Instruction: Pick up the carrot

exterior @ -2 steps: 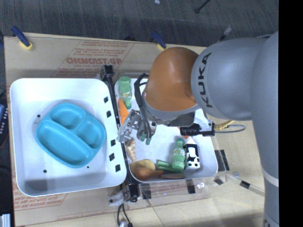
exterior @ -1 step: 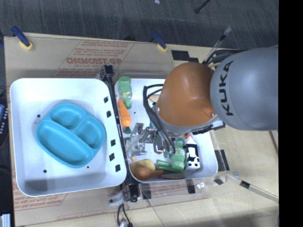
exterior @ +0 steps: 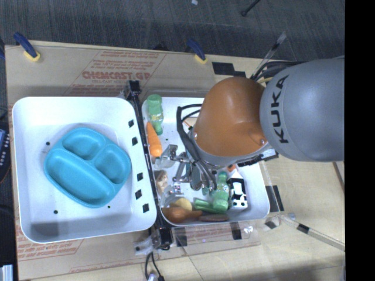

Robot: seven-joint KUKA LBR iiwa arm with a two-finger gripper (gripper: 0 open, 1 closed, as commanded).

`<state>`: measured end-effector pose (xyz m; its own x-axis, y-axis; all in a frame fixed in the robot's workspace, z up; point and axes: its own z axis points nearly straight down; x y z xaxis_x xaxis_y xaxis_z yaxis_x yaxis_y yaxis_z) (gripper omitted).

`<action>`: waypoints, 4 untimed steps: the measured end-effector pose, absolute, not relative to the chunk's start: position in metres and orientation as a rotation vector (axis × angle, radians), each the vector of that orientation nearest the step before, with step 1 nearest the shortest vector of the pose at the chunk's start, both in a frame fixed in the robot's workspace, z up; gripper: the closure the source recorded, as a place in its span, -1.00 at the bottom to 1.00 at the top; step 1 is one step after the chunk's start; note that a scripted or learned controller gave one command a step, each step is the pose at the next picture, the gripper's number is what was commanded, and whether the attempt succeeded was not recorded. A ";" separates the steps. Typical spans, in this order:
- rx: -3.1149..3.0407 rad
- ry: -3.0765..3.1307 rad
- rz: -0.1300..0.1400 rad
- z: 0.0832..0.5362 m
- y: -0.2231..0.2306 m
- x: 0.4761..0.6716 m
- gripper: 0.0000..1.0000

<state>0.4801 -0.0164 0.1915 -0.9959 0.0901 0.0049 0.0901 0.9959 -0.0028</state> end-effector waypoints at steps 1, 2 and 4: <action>-0.095 -3.142 0.003 0.192 -0.036 0.558 -1.00; -0.213 -3.129 0.006 0.118 -0.099 0.623 -1.00; -0.625 -3.076 0.005 0.103 -0.093 0.594 1.00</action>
